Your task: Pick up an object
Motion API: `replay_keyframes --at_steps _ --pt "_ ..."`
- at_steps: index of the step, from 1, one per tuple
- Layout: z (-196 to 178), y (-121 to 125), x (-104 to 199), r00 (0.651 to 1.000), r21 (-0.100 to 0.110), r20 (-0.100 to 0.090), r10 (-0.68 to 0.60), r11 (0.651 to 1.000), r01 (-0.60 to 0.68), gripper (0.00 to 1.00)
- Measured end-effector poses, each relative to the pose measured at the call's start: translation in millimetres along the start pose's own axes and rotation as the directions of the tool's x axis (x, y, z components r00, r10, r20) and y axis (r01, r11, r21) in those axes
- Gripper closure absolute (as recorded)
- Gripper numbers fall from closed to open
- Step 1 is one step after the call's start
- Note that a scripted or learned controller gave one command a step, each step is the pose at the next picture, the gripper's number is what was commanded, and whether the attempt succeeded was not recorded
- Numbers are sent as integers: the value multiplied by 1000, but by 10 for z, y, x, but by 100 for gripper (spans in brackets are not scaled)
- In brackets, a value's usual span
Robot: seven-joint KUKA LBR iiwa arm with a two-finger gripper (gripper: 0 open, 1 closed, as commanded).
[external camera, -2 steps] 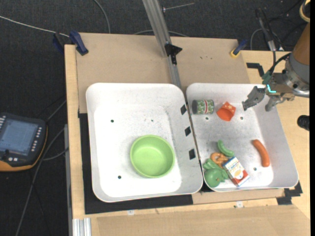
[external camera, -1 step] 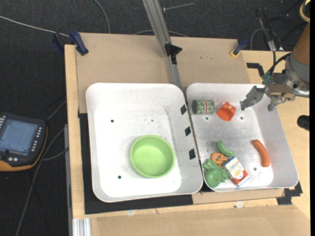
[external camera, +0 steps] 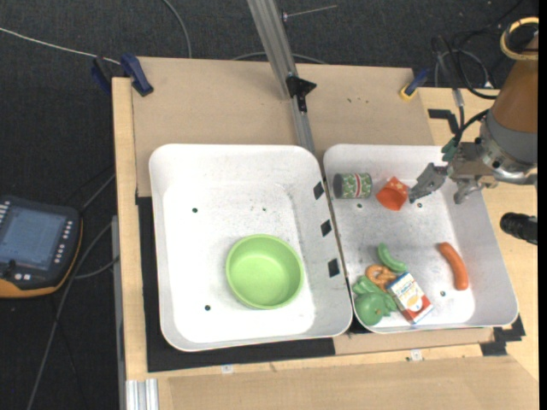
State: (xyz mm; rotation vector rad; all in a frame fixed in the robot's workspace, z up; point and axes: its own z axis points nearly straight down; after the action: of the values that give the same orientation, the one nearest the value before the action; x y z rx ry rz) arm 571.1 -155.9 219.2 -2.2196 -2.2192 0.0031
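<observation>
End effector [external camera: 443, 188] hovers, apparently open, beside the orange cup [external camera: 392, 194].

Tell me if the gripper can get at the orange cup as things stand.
Probably yes. The gripper hangs over the right bin just right of the orange cup, with bare floor between them; the can lies on the cup's far side.

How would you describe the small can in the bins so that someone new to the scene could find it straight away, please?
Start at the right-hand white bin, the one without the green bowl. Look to its top left corner, by the divider between the bins. The can lies there on its side, dark green with a pale label, just left of a small orange-red cup; it is the one cylinder among those items.
</observation>
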Motion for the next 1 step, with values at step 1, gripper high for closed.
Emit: replay_keyframes --at_steps 1 --pt "419 -19 23 1000 -1 0 -1 1000 1 0"
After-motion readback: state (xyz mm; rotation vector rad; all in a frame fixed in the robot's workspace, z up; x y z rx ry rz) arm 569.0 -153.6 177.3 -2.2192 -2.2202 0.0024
